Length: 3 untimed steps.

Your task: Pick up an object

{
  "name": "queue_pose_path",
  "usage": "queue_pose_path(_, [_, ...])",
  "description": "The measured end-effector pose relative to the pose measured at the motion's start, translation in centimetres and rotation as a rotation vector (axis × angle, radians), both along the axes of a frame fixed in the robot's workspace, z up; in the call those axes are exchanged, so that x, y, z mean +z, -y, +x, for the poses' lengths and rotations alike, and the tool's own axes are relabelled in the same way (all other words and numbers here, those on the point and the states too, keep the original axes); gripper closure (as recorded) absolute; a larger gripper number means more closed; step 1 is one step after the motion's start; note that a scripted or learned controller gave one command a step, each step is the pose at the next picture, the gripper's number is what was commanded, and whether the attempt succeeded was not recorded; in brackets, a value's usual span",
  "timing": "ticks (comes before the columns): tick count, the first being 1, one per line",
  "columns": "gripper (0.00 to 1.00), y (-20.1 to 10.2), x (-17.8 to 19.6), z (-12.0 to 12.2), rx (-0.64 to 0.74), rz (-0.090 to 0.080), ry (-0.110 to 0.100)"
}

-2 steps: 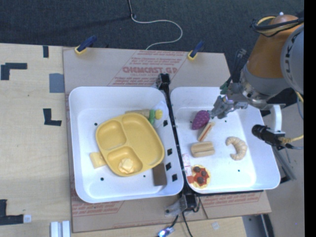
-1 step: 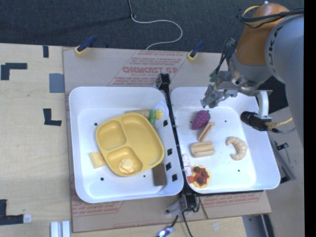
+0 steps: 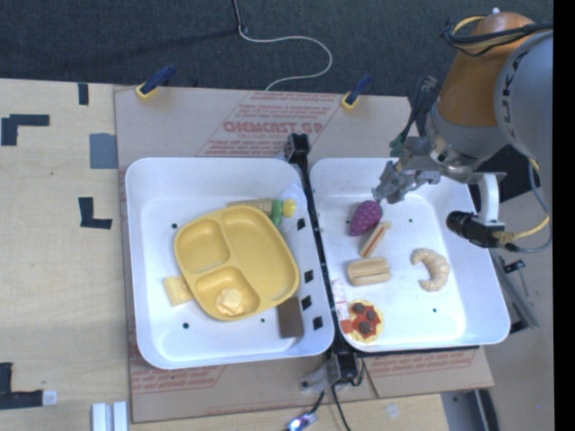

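In the right bin lie a purple bunch of grapes, a hot dog, a tan bread roll, a croissant and a small pizza slice. My gripper hangs over the bin's back part, just right of and above the grapes, with nothing seen between its fingers. The grey arm with its orange band reaches in from the upper right.
The left bin holds a yellow divided plate with a pale food piece in one section, a yellow block, a brown block and a corn cob. A black divider runs between the bins.
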<state>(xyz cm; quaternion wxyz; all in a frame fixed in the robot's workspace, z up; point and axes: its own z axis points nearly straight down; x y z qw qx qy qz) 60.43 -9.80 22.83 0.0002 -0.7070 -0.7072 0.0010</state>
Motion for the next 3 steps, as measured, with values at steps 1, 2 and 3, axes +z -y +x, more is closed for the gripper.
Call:
queue_pose_path(1, [1.00,-0.5,-1.5,0.5,0.001,0.000,-0.001])
queue_pose_path(2, [1.00,-0.3,-0.5,1.7,0.002,0.001,0.002])
queue_pose_path(3, [1.00,-0.6,-1.5,0.5,0.000,0.000,-0.001])
